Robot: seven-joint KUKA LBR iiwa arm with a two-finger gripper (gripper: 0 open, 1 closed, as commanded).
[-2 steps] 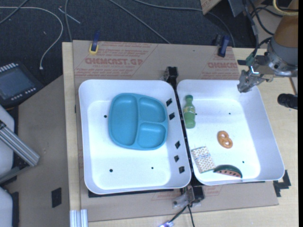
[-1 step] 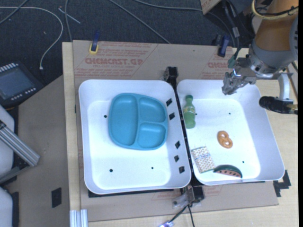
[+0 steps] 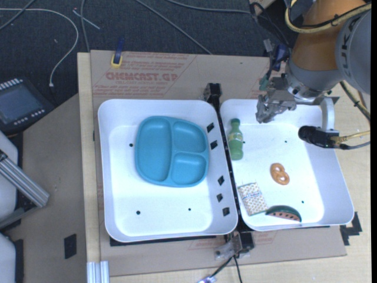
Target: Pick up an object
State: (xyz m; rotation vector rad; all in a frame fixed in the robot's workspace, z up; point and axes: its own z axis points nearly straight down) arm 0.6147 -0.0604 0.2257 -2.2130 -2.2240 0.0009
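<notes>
My gripper (image 3: 270,114) hangs over the far part of the right bin (image 3: 330,175), pointing down; nothing shows between its tips. A green bottle (image 3: 235,139) lies against the bin's left wall, left of and slightly nearer than the gripper. An orange pretzel (image 3: 280,174) lies mid-bin. A checkered packet (image 3: 253,198) and a watermelon slice (image 3: 284,213) lie near the front edge.
The left bin (image 3: 118,187) holds a blue divided plate (image 3: 172,151). A black cylinder (image 3: 315,135) on the arm's side sticks out over the right bin's right part. Black clips line the divider between the bins. Cables run across the floor behind the bench.
</notes>
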